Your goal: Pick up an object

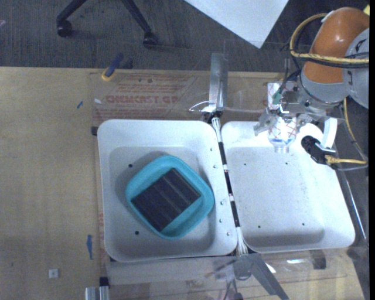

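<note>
So the hand [281, 132] sits at the upper right of the frame, can't tell its grip. The teal container [169, 195] lies down-left in the left bin [111, 140], turned diagonal.

- The arm [337, 44] is cut off by the top and right edges.
- The gripper [282, 130] is seen blurred over the right bin's [293, 199] far rim; the state of its tips cannot be told.
- The chair base [105, 17] is cut off at the top edge.
- The printed red lettering [140, 98] beyond the left bin [117, 140] is blurred and cannot be read.
</note>
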`<action>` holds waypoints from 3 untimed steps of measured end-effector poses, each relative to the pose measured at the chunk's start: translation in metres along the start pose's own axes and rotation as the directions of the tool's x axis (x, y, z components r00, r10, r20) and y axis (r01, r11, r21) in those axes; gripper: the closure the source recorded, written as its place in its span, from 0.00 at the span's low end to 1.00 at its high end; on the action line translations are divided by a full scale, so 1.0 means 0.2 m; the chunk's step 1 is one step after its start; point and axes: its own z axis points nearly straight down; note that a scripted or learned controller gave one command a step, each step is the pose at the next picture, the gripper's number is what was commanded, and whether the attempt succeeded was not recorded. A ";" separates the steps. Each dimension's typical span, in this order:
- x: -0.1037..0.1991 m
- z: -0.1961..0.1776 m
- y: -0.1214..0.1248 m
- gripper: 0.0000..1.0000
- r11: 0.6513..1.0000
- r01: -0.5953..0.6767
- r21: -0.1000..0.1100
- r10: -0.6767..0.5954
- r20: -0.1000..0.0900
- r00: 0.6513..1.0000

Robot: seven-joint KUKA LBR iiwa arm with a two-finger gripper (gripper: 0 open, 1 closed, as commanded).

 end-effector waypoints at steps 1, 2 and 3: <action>0.00 -0.05 0.00 1.00 1.000 0.002 -0.001 -0.002 0.001 1.000; 0.00 -0.10 0.01 1.00 1.000 0.002 -0.003 -0.002 0.002 1.000; 0.00 -0.15 0.01 1.00 1.000 0.002 -0.006 -0.002 0.003 1.000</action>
